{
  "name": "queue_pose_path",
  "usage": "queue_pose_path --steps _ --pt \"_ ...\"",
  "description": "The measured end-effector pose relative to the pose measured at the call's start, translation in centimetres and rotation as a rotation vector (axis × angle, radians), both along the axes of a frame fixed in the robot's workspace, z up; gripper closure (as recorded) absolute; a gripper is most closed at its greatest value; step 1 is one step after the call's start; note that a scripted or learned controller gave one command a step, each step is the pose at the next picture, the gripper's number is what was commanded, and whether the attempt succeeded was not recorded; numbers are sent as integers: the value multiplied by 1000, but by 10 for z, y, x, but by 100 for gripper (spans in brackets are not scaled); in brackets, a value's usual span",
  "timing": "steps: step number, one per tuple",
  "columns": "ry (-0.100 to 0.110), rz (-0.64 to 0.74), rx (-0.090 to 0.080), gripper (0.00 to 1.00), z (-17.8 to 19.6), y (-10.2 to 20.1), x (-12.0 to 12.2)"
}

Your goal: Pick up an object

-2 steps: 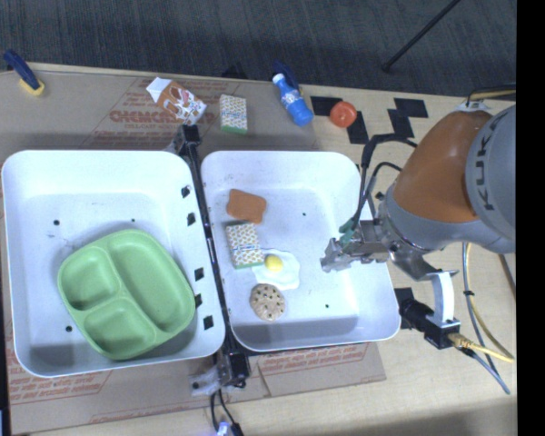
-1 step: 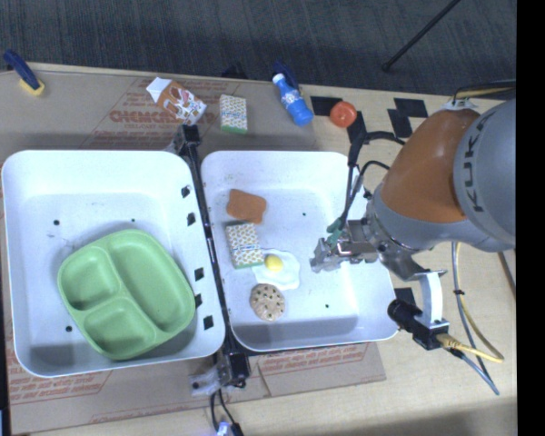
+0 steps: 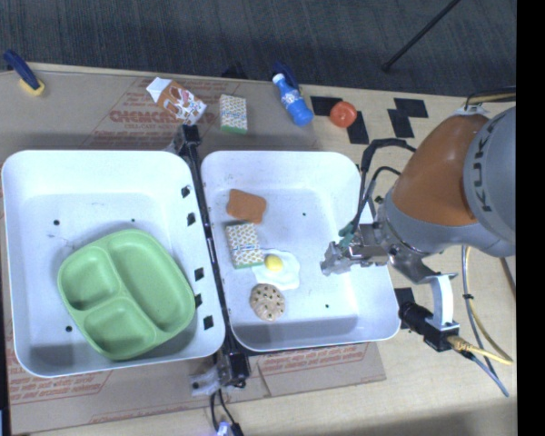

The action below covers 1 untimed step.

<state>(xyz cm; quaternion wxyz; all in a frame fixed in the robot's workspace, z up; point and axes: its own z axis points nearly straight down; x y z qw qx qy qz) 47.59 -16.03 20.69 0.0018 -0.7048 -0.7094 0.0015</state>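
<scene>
Lying left of the gripper in the right bin, the toy fried egg is nearest — a leftward reach is called for. Whether the pincer is open or closed cannot be told.

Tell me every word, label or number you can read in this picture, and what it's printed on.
"KU": grey letters on the robot arm, cut off at the picture's edge.
Red lettering on the cardboard sheet under the bins: blurred, not readable.
Print on the small patterned box and the snack packet behind the bins: too small to read.
Blue bottle: no label legible.
</scene>
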Motion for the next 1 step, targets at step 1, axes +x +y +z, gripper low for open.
queue_pose_path --steps 1 --pt "0 0 1 100 -4 -2 0"
